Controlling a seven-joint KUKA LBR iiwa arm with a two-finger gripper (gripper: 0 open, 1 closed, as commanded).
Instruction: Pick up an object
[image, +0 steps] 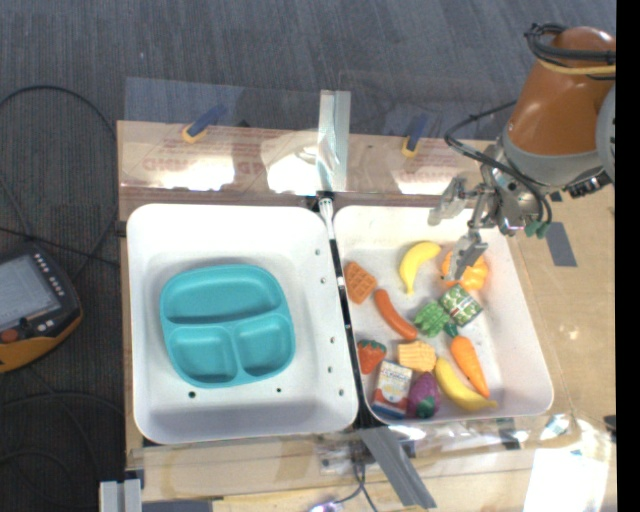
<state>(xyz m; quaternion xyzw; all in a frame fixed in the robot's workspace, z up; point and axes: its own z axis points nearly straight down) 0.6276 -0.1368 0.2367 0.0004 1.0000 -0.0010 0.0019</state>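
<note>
An orange toy pepper (474, 274) lies in the right bin (530, 330), toward its two o'clock corner, partly covered by the gripper (466, 254), which hangs directly over it. Whether the fingers are spread or closed cannot be told, and nothing is seen held between them. At nine o'clock from the pepper lies a yellow banana (417, 263); at six o'clock sits a green-and-white packet (461, 305), with a carrot (468, 364) beyond it. A red sausage (395, 313) lies near the bin's centre. The left bin (145, 400) holds a teal divided tray (228, 323).
</note>
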